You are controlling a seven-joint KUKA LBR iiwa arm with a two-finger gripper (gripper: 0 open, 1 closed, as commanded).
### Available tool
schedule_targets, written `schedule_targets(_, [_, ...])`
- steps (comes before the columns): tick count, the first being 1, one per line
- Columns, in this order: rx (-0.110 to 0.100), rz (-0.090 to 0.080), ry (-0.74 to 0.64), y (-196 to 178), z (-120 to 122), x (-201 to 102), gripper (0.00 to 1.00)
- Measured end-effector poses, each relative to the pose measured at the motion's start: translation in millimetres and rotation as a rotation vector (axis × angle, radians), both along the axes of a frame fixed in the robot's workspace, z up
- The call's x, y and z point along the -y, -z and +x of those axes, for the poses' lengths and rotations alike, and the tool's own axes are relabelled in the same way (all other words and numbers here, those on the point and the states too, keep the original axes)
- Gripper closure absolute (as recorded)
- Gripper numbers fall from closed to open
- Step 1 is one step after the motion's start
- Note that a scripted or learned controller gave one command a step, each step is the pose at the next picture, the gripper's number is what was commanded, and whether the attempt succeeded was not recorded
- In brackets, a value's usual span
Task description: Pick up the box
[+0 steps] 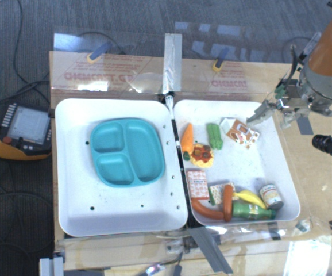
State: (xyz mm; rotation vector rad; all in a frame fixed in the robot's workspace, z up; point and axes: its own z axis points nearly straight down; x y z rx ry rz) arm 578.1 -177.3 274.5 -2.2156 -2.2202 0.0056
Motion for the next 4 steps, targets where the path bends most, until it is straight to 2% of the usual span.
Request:
schedule_targets(1, [0.001,0.003,-0.314,127,29,-27,0.00])
schedule_targets(2, [-0.001,0.001,-0.145,93,-15,-91,0.00])
schedule_targets(3, [-0.002,-0.001,-0.144,154,-2,-68,0.00])
schedule_targets(4, [0.010,0.000,0.032,175,-11,-78,0.00])
